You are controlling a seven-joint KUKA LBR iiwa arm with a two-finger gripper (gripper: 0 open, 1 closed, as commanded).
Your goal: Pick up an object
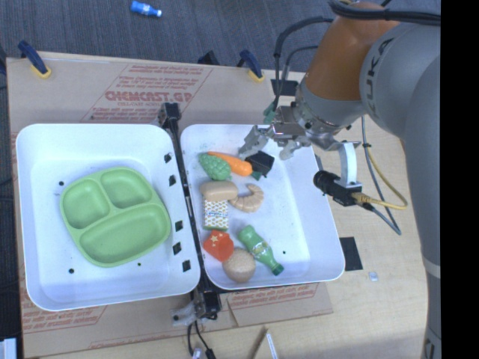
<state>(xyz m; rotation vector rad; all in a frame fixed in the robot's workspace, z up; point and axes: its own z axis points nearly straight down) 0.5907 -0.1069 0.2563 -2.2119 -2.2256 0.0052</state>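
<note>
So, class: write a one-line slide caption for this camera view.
Gripper over carrot in the right bin; green tray at left.

An orange carrot (pixel 233 163) lies flat beside a green vegetable (pixel 215 166).

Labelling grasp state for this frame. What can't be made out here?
- Pincer: the arm's wrist covers it from above, so its grip state is unreadable.
- Carrot: contact with the pincer unclear; a black part overlaps its right end.
- Checkered box: print too small to read.
</note>
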